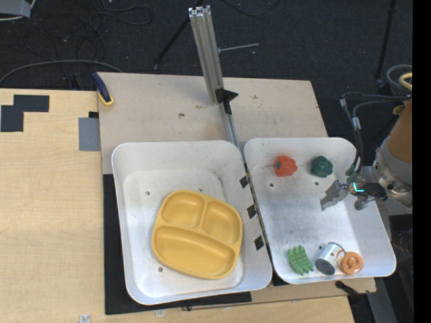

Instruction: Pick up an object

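Note:
My gripper (344, 202) hangs over the right part of the right bin (296, 207), its two grey fingers spread open with nothing between them. A red pepper-like toy (285, 166) and a dark green toy (322, 166) lie at the bin's far side, up and left of the gripper. Near the bin's front edge sit a bright green leafy toy (299, 259), a small silver can (328, 258) on its side, and an orange ring (351, 263) touching the can.
A yellow divided plate (198, 233) lies in the left bin (135, 180). A metal post (210, 59) rises behind the bins. Black clips (250, 210) line the seam between the bins. Bare floor shows in the right bin's middle.

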Motion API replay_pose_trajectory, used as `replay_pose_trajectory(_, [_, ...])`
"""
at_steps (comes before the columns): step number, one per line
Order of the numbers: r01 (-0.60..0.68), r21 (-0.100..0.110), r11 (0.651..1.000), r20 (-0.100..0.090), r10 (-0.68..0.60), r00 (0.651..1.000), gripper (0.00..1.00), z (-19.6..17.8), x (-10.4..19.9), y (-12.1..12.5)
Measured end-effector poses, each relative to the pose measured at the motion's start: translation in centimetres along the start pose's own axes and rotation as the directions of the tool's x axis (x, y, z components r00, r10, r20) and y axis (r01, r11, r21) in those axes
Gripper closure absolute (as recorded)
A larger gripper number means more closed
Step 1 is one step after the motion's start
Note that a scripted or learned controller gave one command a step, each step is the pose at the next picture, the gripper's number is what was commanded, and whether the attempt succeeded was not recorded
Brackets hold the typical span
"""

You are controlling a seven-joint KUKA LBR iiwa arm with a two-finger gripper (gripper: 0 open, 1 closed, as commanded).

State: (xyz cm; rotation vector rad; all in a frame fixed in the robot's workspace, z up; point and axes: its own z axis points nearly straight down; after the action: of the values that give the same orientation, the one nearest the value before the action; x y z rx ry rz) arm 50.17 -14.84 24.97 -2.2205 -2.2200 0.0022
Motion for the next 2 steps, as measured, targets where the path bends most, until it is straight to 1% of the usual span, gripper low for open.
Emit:
replay_pose_trajectory(1, [0.000, -0.001, 1.000, 0.000, 0.000, 1.000, 0.00, 0.0, 0.0, 0.0])
replay_pose_trajectory(2, [0.000, 0.007, 1.000, -0.002, 0.000, 1.000, 0.00, 6.4, -0.3, 0.2])
